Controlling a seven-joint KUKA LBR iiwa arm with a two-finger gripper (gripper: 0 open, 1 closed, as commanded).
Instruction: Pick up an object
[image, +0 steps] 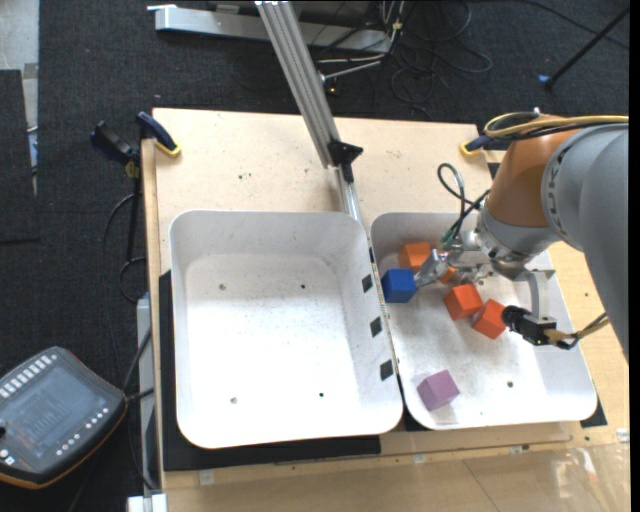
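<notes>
Reaching: the pincer (440, 268) hangs low over the right bin (560, 395), amid a cluster of cubes; whether it is open or closed, I cannot tell.
Purple cube (437, 389): nearest the camera, well apart from the pincer toward the bin's front edge, alone on bare floor; pale lilac, matte, sharp-edged.
Two orange cubes (476, 310): just beside the pincer on its arm side, touching each other, bright and blocky.
Blue cube (398, 286): just beside the pincer on the side toward the left bin (200, 300), close to the dividing wall; saturated blue, small, square-faced.
Far orange cube (416, 254): just behind the pincer, partly hidden by it.
Likely target: my guess is the blue cube or the far orange one, being nearest the tip.
Doing it well: centre over one cube only, square to its faces, descend fully before closing; crowded neighbours and the bin wall could deflect the grasp.
</notes>
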